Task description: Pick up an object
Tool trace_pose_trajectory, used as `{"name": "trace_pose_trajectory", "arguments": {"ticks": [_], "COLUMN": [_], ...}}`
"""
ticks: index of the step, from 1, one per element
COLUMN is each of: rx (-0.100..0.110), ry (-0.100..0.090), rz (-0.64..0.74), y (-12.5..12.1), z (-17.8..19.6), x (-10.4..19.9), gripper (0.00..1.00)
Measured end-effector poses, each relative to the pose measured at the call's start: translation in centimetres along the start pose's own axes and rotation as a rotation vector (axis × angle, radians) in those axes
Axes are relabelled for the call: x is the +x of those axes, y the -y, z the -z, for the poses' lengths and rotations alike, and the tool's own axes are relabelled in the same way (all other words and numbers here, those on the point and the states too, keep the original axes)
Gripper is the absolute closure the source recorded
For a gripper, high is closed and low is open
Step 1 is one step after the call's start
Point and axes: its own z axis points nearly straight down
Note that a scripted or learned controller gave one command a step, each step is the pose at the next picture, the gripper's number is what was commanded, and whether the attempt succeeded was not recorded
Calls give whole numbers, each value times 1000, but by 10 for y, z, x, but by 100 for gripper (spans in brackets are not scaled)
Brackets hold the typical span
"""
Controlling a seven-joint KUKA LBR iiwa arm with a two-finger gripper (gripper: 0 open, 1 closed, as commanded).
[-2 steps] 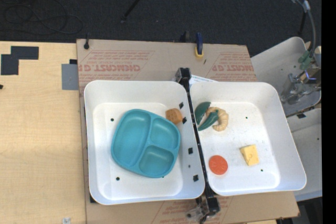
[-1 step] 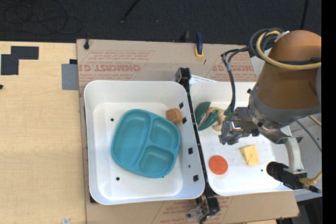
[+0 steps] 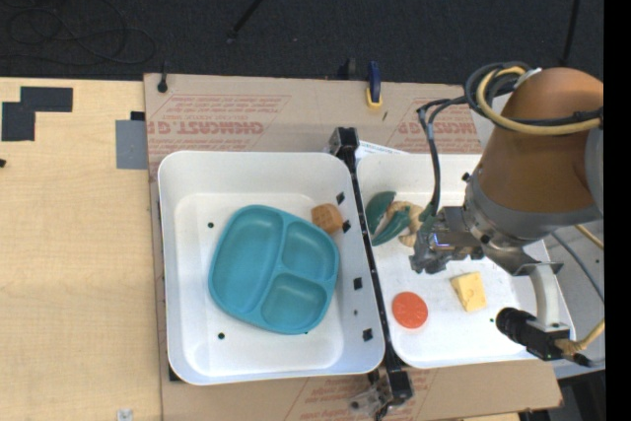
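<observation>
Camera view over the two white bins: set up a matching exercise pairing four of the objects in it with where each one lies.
Objects:
1. teal divided plastic plate
2. small brown lump
3. round orange-red disc
4. yellow block

Places:
A. right bin, near its front edge, close to the divider
B. left bin, middle of the floor
C. right bin, just right of the orange-red disc, below the gripper
D. left bin, at the plate's upper right edge by the divider

Pairs: 1-B, 2-D, 3-A, 4-C

a divided plate [image 3: 275, 268] lies in the left bin [image 3: 187, 182]; a disc [image 3: 410, 311] and block [image 3: 469, 291] in the right bin [image 3: 449, 355].
</observation>
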Motion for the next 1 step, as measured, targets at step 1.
{"name": "trace_pose_trajectory", "arguments": {"ticks": [1], "rx": [-14], "ry": [0], "rz": [3], "y": [-1], "z": [93], "x": [15], "gripper": [100]}}
